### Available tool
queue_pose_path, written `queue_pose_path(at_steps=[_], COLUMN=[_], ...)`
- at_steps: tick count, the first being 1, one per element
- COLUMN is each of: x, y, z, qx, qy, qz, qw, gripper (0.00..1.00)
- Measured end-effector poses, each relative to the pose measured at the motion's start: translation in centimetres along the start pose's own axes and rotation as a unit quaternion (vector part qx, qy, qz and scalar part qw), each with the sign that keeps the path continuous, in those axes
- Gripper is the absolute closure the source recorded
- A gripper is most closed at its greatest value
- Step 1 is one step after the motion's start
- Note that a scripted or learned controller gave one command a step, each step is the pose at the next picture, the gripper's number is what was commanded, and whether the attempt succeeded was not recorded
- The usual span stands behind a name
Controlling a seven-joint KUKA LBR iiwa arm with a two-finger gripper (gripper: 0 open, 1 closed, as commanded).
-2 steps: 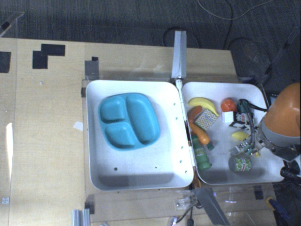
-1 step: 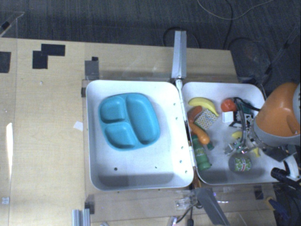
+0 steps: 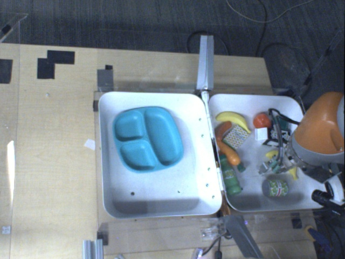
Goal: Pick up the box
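The box (image 3: 236, 136) looks light, stiff and flat, best pinched across its edges; whether the tool (image 3: 276, 158) grips, I cannot tell.

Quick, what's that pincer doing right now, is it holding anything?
Pincer: low over the right bin, among the items; whether it grips anything cannot be told from this view.

- We see a pale wooden bench (image 3: 48, 161) carrying two shallow white plastic bins side by side.
- The left bin (image 3: 156, 201) and right bin (image 3: 245, 201) touch along one edge.
- Black square markers (image 3: 54, 62) lie on the bench's far left.
- A small white paper scrap (image 3: 89, 143) lies left of the bins.
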State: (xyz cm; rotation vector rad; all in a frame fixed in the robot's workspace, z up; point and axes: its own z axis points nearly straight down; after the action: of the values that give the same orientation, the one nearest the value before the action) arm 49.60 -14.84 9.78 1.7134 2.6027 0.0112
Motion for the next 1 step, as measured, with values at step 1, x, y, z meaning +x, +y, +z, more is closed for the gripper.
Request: queue_pose_path(at_steps=[1], x=[0.01], y=[0.00], z=[0.00], qx=[0.000], qy=[0.000], qz=[0.000], qw=[1.0000], gripper=[0.00])
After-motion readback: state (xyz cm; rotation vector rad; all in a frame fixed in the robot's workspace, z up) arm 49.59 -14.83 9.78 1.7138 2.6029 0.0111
